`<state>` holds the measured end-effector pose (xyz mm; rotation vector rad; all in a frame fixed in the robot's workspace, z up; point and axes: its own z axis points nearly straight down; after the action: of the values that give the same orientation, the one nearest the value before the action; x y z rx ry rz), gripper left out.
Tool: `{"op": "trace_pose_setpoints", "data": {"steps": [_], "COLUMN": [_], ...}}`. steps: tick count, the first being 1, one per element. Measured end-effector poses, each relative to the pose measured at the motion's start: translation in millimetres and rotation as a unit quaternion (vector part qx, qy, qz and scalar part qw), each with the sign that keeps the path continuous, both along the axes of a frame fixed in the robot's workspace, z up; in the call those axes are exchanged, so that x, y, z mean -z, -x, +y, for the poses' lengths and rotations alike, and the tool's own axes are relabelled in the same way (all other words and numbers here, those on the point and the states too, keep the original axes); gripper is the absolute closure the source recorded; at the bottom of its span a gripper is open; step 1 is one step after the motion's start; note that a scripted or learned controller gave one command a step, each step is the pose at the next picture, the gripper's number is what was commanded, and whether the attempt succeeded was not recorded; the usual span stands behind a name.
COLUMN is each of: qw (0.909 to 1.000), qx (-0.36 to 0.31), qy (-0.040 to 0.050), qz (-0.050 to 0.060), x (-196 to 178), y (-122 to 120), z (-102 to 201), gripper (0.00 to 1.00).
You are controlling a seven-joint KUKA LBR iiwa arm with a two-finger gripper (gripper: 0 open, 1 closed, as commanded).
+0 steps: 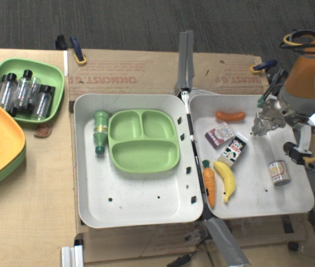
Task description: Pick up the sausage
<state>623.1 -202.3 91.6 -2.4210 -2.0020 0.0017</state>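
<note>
A brown cardboard sheet (146,74) covers the bench, with dark grey carpet beyond it at 12 o'clock. On the cardboard sit two shallow white plastic bins: the left bin (129,204) and the right bin (257,196), touching along a central seam.

The small orange-red sausage (230,115) lies in the right bin near its far wall, at roughly 11 o'clock from that bin's middle. Its long axis runs almost level across the view, from 9 to 3 o'clock, with neither end distinct from the other.

The grey two-finger gripper (261,128) hangs over the same bin, at about 4 o'clock from the sausage and near it, not touching. Whether its fingers are apart or together I cannot tell; nothing shows between them.

Just at 6 o'clock of the sausage lies a small pink-and-white packet (219,134), with a black-and-white carton (234,149) beside it.
</note>
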Motion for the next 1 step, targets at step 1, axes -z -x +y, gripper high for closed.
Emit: {"op": "trace_pose_setpoints", "data": {"steps": [1], "qw": [0.9905], "qx": [-0.137], "qy": [-0.0006], "qz": [0.0], "x": [-0.1], "y": [33.9], "z": [-13.9], "gripper": [1.0]}}
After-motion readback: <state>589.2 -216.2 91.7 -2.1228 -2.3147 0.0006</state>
